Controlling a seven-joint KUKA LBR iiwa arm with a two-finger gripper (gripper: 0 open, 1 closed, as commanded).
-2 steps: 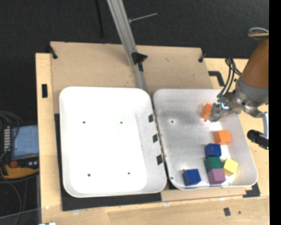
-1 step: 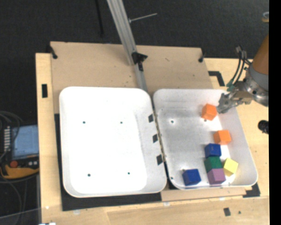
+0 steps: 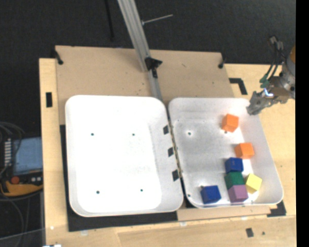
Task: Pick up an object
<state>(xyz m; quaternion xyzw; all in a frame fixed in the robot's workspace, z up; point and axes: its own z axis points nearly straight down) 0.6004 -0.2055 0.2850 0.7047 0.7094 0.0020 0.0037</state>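
the pincer (image 3: 257, 106) hangs at the far right corner of the right bin (image 3: 195, 153), over its rim; i cannot tell how it is set, and nothing shows in its grip. nearest to it, inside that bin, an orange block (image 3: 229, 122) sits near the far right corner, turned a little so one corner points toward the bin's near edge. along the right wall a second orange block (image 3: 245, 150) follows, then a blue block (image 3: 234, 164). these cubes have no clear long axis. at the near right corner a green block (image 3: 234, 179), a yellow block (image 3: 254, 182) and a purple block (image 3: 238, 193) crowd together, touching. another blue block (image 3: 210, 194) lies apart by the near edge. the left bin (image 3: 116, 153) lies beside it on the tabletop (image 3: 49, 138).
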